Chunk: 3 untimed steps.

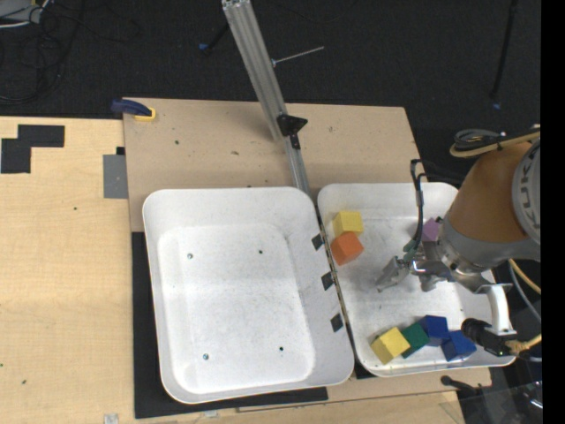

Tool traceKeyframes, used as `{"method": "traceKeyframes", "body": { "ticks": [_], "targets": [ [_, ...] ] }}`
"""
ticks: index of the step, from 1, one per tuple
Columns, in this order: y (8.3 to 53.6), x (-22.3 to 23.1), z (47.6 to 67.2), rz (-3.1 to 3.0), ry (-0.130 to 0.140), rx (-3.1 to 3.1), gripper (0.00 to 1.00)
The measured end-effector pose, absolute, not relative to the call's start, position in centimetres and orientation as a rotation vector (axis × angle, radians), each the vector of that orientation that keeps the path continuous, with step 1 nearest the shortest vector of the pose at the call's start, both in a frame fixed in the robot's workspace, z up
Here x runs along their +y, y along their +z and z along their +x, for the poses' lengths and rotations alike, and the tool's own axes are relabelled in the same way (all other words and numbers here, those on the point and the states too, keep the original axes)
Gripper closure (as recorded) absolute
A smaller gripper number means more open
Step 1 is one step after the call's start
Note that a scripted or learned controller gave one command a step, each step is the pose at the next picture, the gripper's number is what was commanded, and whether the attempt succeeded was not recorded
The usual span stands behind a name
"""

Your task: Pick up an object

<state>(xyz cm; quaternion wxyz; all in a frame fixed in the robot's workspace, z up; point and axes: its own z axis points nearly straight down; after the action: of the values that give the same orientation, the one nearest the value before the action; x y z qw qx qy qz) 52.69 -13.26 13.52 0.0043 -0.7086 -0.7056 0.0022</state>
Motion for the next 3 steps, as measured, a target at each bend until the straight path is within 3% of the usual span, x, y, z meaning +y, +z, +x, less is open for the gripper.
{"method": "traceKeyframes", "body": {
  "ticks": [1, 2, 3],
  "targets": [
    [9.1, -13.2, 52.8, -2.224, 0.000, -2.216, 0.00],
    [10.2, -13.3, 52.7, -2.232, -0.001, -2.206, 1.00],
    [14.7, -12.6, 52.5, -2.218, -0.002, -2.226, 1.00]
  ]
}}
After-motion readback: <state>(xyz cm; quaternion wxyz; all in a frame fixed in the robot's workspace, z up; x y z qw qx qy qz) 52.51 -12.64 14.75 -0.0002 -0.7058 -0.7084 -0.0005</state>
